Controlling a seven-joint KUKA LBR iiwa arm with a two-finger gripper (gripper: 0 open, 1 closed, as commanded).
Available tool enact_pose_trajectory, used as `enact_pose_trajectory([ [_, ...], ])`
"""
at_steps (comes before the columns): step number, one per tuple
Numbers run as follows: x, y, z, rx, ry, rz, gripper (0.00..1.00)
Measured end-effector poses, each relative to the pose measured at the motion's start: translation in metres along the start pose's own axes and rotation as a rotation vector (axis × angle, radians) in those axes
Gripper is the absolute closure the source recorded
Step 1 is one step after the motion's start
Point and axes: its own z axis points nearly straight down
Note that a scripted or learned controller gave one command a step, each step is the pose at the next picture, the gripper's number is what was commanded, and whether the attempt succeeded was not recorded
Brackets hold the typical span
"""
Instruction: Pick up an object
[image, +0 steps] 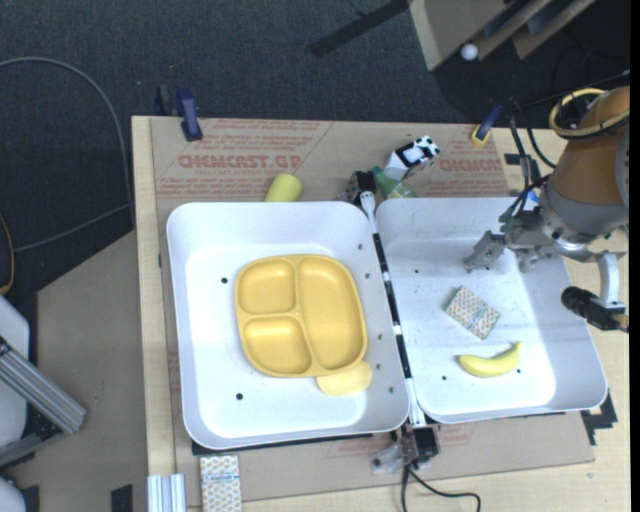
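In right bin (560, 395) — curved smooth banana (489, 362), flat patterned packet (472, 311).

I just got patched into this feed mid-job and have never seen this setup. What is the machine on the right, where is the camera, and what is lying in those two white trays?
You have one picture, from a fixed camera above the bench looking down at a slant. The grey machine with the orange band at the right is a robot arm; its gripper hangs over the far part of the right bin, and I see nothing between its fingers. In that bin lie a banana and a small patterned packet, apart from each other. The left bin holds a yellow divided plate with a pale yellow piece partly tucked under its near edge. Behind the bins, on the cardboard, are a yellow object and a black-and-white toy; I can't identify them more closely.
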Motion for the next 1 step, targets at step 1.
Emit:
enact_pose_trajectory([
  [1, 0.0360, -0.0432, 0.0442, 0.000, 0.001, 0.000, 0.00],
])
